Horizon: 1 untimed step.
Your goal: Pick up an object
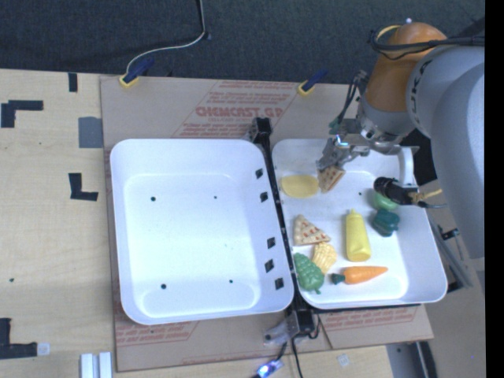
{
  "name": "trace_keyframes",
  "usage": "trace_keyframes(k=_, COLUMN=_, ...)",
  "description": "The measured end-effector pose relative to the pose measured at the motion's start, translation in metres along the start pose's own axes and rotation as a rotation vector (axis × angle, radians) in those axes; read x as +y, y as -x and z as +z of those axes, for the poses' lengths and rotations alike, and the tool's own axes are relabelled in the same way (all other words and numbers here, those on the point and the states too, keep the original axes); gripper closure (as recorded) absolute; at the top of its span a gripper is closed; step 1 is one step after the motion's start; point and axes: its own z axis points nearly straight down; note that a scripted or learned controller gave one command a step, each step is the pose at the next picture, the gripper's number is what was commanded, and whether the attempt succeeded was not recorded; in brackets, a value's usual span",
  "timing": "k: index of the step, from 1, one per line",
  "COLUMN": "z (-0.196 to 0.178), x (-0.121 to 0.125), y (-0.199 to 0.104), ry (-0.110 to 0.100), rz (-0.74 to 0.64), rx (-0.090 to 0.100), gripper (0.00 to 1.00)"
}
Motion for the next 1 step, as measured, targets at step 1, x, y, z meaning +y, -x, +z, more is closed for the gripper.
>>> trace_keyframes(k=1, z=0.0084, x=-0.0984, y=0.0007, ry=-0.008, rz=0.005, rx=0.001, gripper=1.0)
